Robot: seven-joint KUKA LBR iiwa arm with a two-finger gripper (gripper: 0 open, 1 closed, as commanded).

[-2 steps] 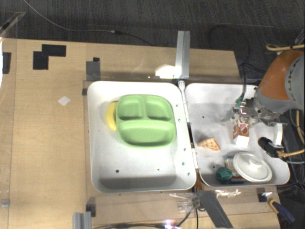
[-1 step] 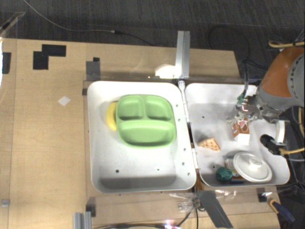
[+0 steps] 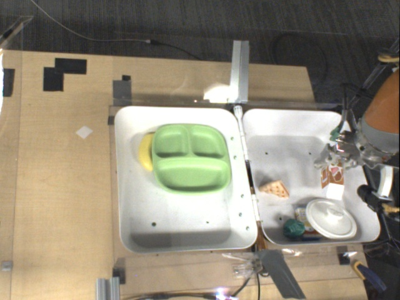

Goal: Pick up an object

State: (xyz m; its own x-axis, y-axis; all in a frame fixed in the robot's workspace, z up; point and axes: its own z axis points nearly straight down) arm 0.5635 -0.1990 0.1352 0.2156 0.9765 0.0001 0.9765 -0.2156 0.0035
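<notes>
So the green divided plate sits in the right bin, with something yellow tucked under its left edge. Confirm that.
Not quite: the green divided plate lies in the left bin, not the right one. The camera view shows this. The rest stands: something yellow pokes out from under the plate's left edge.

The arm (image 3: 382, 114) comes in from the right edge, its orange band showing above a grey wrist. The wrist bends downward and toward the left, carrying the pincer (image 3: 335, 158) low. The pincer points down and sits at about mid height of the view. Its tip is small and cluttered, perhaps partly hidden by its own metal parts.
</notes>
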